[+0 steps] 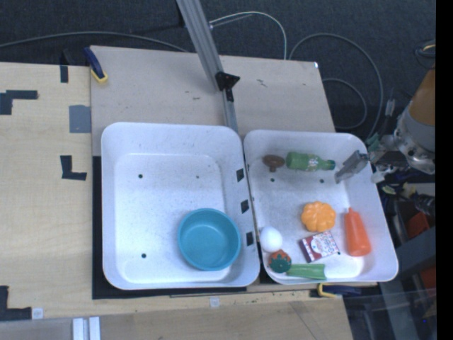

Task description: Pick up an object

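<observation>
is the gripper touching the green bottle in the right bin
Apart. In the camera view the gripper hangs to the right of the green bottle, and a strip of white bin floor shows between them.

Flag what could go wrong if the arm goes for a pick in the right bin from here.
The gripper sits at the right bin's far right rim, so a descent there could clip the wall. The orange bottle, pumpkin and red packet lie close together, so a grasp may nudge or catch a neighbour. The green bottle could roll.
</observation>
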Tool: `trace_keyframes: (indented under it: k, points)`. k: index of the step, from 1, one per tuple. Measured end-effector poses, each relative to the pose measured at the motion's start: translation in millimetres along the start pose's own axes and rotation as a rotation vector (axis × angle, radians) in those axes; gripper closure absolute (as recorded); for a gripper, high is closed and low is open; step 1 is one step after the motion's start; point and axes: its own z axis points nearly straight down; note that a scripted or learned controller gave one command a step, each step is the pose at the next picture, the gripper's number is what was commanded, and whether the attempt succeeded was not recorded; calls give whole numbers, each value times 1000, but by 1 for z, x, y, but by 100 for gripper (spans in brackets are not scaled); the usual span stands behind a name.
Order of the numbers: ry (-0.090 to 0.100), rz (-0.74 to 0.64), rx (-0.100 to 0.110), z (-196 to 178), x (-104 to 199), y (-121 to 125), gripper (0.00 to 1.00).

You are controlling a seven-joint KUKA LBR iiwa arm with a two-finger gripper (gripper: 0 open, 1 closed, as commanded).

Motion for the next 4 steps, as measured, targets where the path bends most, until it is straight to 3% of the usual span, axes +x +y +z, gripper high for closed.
trace_keyframes:
  k: [2,3,4]
  points:
    - [2,0,3,108,7,-5,0]
    - [0,-1,-3,95,6,-4,100]
    - [-2,-1,-10,33,6,3,100]
